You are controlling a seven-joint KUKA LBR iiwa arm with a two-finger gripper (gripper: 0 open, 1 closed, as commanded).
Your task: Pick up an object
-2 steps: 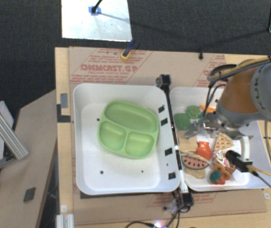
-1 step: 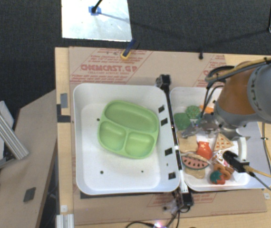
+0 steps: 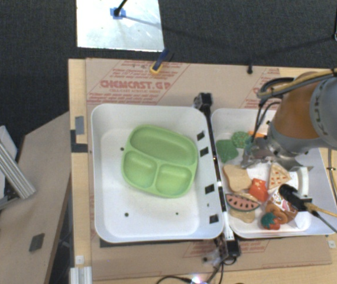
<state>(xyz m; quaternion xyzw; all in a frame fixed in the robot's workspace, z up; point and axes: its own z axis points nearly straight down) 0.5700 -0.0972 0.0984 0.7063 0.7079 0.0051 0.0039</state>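
- While the arm [image 3: 310, 114] reaches over the right bin [image 3: 325, 218], nothing looks lifted, so by my reading the pick is not yet done.
- From this one overhead camera I cannot tell how the gripper [image 3: 252, 156] is set; it hangs low over the far left of the toy pile.
- Counted: two white bins; one green divided plate [image 3: 159, 160] in the left bin [image 3: 106, 176].
- Toy food, right bin: one broccoli [image 3: 240, 138], one pizza slice [image 3: 278, 175], one watermelon slice [image 3: 242, 202], one red pepper [image 3: 258, 189]; others too jumbled to count.
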